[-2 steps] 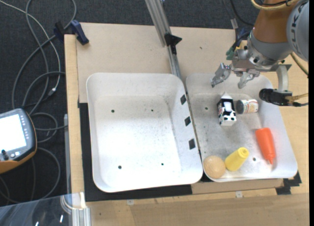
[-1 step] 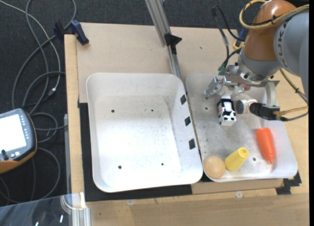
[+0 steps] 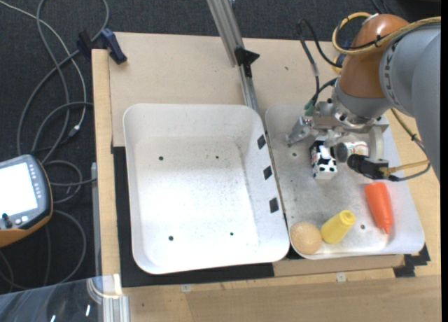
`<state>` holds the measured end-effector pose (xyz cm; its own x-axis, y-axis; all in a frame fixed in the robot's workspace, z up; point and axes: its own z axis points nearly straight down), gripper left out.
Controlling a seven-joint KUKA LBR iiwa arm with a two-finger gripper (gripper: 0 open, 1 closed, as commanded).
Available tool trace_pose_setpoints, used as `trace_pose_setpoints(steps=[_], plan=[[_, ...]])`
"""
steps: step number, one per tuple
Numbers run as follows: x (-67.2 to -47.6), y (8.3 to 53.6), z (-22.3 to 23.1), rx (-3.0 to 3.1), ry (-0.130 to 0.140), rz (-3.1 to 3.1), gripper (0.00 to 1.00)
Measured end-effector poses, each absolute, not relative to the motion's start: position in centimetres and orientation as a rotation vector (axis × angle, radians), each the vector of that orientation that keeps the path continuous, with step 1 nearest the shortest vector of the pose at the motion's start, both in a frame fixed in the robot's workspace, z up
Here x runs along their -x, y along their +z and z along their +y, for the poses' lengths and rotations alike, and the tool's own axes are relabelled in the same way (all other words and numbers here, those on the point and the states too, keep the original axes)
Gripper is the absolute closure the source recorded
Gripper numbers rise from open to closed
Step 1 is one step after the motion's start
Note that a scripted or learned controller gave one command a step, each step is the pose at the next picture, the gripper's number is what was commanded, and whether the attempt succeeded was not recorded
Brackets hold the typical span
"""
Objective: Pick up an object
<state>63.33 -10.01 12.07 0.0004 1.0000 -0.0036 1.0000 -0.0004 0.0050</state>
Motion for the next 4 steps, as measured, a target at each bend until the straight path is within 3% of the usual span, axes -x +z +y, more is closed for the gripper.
trace_pose_setpoints(steps=[1, 2, 4], plan=[[-63.5, 13.4, -9.9, -2.214, 0.011, 2.214, 1.0], [-64.6, 18.5, -10.2, -2.216, 0.006, 2.219, 1.0], [-64.7, 30.5, -10.3, -2.214, 0.008, 2.219, 1.0]])
